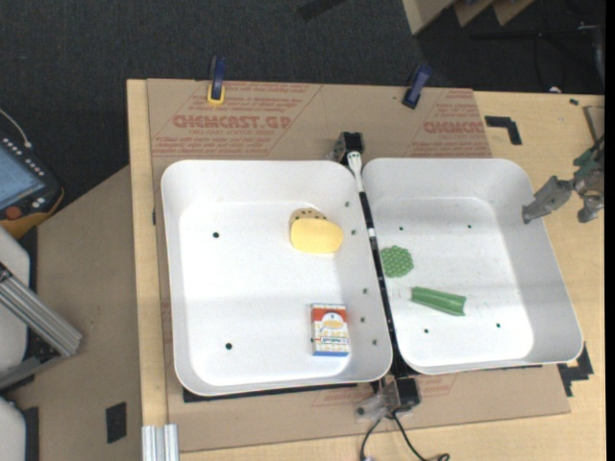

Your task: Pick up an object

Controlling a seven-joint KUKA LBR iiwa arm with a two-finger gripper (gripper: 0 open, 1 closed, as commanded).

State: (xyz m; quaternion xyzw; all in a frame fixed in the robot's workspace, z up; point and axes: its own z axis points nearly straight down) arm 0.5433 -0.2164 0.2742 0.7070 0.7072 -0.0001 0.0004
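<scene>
The left bin (192, 286) holds a yellow rounded object (315, 235) near its middle and a small printed box (330, 330) toward its front right. In the right bin (519, 286) a green round knobbly piece (396, 259) lies by the left wall, and a green stick-shaped object (439, 301) rests just in front of it. My gripper (565, 205) hangs over the right bin's far right rim, well away from all the objects. Its fingers (543, 201) are spread open with nothing between them.
Both bins sit on a brown cardboard sheet (288, 113) held by a yellow clamp (217, 83) and a blue clamp (417, 84) at the back. A black bracket (350, 147) stands at the bins' shared back corner, and cables (389, 406) lie at the front.
</scene>
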